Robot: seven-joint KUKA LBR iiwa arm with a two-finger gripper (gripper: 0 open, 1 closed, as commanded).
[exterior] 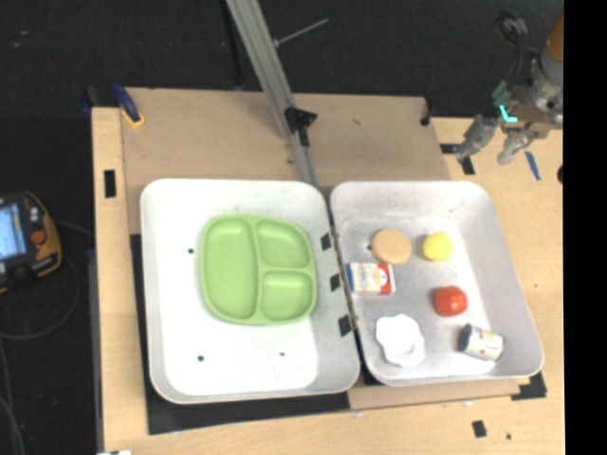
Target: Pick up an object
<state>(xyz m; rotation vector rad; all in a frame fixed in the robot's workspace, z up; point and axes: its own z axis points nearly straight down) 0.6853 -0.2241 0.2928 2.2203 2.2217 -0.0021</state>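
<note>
Pincer [500, 142] hangs released, nothing between its fingers, well apart from the yellow ball [437, 246].

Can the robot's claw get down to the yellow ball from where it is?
Probably yes. The claw hangs above the bench past the right bin's far edge. The yellow ball lies apart from the tan disc and tomato, with nothing over it.
</note>
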